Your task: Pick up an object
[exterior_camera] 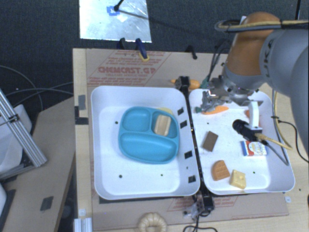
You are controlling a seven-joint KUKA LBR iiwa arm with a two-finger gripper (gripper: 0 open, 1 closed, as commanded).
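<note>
Carrot (215, 110): orange, lying in right bin (280, 178) just under my gripper (209, 99); grip state I cannot tell.
Right bin, also: brown block (210, 141), waffle (220, 170), cracker (237, 179).
Left bin (104, 129): blue plate (145, 134) holding tan block (162, 125).

Bins (145, 190) glossy white plastic; blue plate (140, 146) inside the left one smooth matt plastic. Behind the bins, cardboard (128, 69) matt, foil sheet (113, 13) shiny. My wrist band (251, 45) glossy orange.
</note>
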